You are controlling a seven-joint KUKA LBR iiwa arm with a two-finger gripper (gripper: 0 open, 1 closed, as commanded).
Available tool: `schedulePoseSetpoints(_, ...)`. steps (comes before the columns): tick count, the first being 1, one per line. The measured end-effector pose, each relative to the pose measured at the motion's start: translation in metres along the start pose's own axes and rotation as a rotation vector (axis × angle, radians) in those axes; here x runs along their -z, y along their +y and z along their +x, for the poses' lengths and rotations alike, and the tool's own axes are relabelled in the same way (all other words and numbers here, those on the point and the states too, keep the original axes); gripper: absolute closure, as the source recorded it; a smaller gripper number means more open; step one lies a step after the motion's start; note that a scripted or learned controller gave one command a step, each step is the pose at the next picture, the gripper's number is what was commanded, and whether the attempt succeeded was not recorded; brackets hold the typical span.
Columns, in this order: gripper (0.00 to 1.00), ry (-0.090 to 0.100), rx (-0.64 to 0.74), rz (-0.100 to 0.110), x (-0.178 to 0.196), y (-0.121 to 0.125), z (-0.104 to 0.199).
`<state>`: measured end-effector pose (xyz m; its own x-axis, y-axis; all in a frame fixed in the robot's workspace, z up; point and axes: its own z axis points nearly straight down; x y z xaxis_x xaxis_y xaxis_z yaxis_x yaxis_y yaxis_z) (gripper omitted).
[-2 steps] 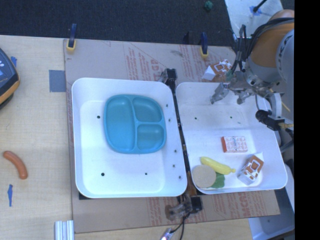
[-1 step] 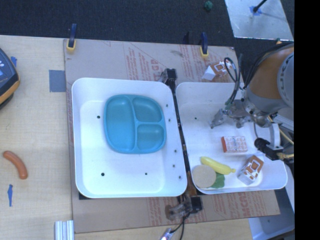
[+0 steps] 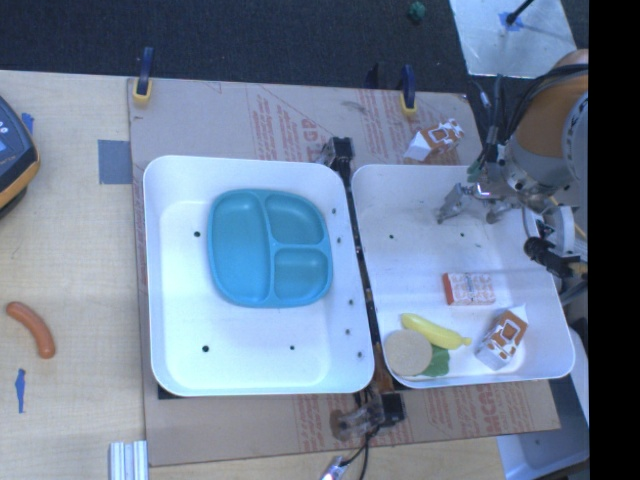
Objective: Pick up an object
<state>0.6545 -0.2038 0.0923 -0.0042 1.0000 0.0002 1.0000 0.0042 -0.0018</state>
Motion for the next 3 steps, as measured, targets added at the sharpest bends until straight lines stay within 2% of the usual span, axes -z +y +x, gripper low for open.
schedulePoseSetpoints(1, 0.0, 0.0, 0.0, 0.002, 0.024, -0.092, 0.024)
schedulePoseSetpoints(2, 0.0, -0.005, 0.001, -0.009, 0.003, -0.104, 0.095)
schedulePoseSetpoints(3, 0.0, -0.001, -0.001, -0.001, 0.08, -0.09, 0.045)
